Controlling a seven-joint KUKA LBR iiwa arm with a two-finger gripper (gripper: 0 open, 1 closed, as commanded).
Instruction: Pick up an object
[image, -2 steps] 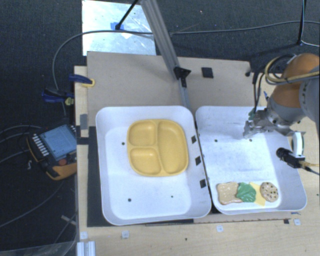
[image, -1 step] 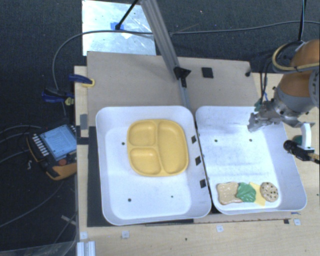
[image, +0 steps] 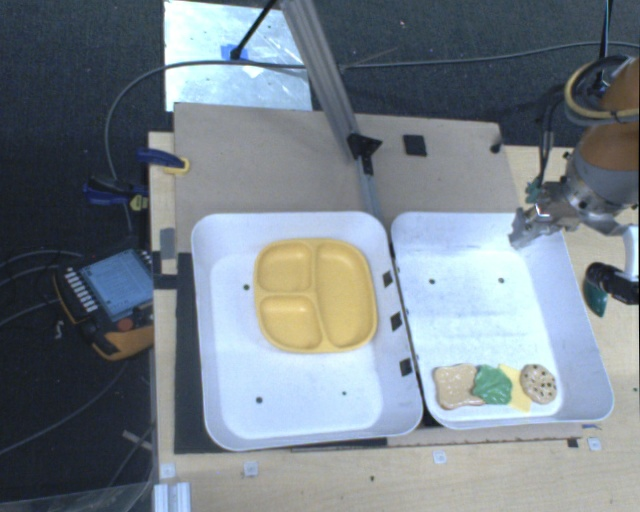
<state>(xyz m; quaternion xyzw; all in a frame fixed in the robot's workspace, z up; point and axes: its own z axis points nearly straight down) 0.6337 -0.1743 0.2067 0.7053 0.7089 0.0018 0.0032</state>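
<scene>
Four small flat toy foods, a toast slice (image: 458, 386), green leaf (image: 491, 384), yellow slice (image: 517, 392) and cookie (image: 538, 382), are clustered at the right bin's (image: 470, 290) near edge. They are judged light, thin and stiff, best pinched across the edges. The gripper (image: 527, 229) is seen well apart at the bin's far right corner, nothing held; its opening cannot be told.

From my seat I can make out no writing, numbers, brand marks or signs anywhere. The handheld device (image: 108, 300) lying left of the surface (image: 330, 165) has a screen and a row of keys, but whatever is printed or displayed on it is too small and blurred to read.
</scene>
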